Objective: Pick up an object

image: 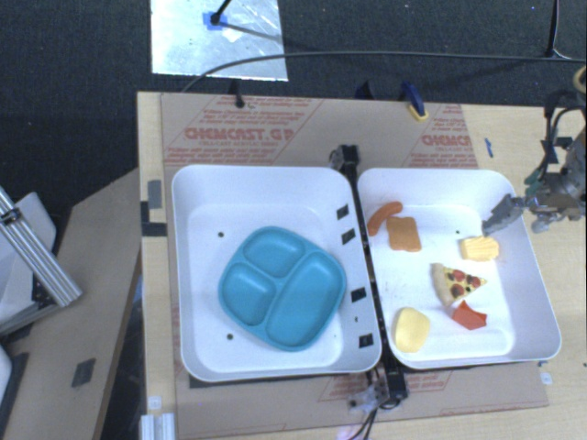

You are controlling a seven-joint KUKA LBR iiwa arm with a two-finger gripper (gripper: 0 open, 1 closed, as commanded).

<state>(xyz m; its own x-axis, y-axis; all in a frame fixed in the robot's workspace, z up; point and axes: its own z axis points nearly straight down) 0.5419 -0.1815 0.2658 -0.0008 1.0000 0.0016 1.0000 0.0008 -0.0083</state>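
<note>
reaching in from the right, the gripper (pixel 506 211) hangs over the far right corner of the right bin (pixel 541 310), its dark tip slanting down and leftward toward the toys. whether the tip is spread or pressed together cannot be told, since it reads as one blurred grey wedge.

the nearest candidate is the yellow cheese block (pixel 480 247), lying just below and slightly left of the tip, near the bin's right wall. its long axis runs roughly left to right across the view. nothing is seen pinched, so the pick looks not yet made.

further off in the same bin lie the pizza slice (pixel 455 284), the red piece (pixel 470 316) just beside it, the yellow lump (pixel 412 329) near the front, and the orange sausage (pixel 383 214) touching the tan toast (pixel 404 235) near the divider. the left bin (pixel 197 246) holds a blue divided plate (pixel 282 287), well apart from the arm.

the coming move probably turns on a short drop toward the viewer and a little left, closing across the cheese block's shorter side.
</note>
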